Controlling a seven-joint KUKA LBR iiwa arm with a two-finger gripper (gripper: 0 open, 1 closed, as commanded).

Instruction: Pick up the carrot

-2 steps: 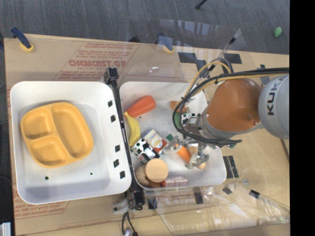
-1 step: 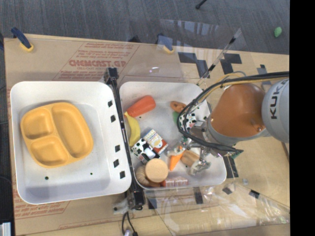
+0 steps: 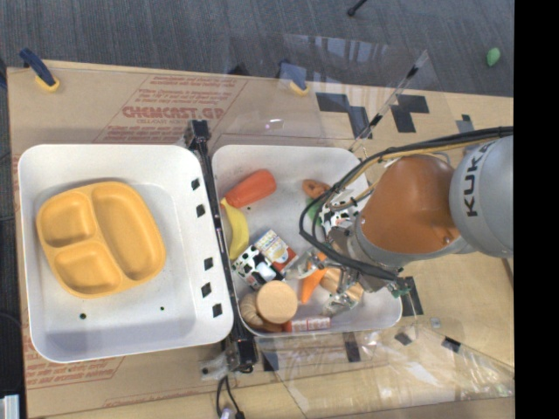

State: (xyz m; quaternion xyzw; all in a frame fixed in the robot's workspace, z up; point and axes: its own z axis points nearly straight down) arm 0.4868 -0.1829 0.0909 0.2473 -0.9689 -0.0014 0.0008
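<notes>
A small orange carrot (image 3: 310, 285) lies in the right bin (image 3: 288, 157), near its front, among other toy food. My gripper (image 3: 339, 291) hangs low over the bin just to the right of the carrot, close to it or touching it. The wrist and its orange band (image 3: 406, 206) cover the right part of the bin. I see nothing lifted off the bin floor.
A larger red-orange tapered piece (image 3: 251, 188) lies at the back of the right bin. A yellow banana (image 3: 234, 230), a cow-patterned box (image 3: 253, 264), a round tan biscuit (image 3: 276, 302) and a brown piece (image 3: 314, 186) crowd around. The left bin (image 3: 35, 321) holds a yellow divided plate (image 3: 99, 236).
</notes>
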